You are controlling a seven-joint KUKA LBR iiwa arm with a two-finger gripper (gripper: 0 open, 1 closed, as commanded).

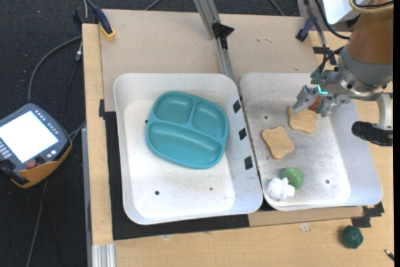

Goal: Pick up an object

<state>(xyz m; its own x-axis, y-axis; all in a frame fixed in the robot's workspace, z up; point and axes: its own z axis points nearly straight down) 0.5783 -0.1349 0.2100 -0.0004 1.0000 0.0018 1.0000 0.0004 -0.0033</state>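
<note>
I cannot tell how the jaws of my grey two-finger gripper point(315, 100) stand. Just below them lies a tan toast-shaped piece point(303, 121); I judge a straight descent centred on it works best. Further out sits a second tan piece point(277, 142) on the speckled right white bin point(359, 162).

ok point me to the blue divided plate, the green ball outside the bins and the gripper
blue divided plate point(186, 129): camera view, ridge between its compartments
green ball point(352, 236): camera view, middle of the ball
gripper point(314, 99): camera view, between its fingertips
</note>
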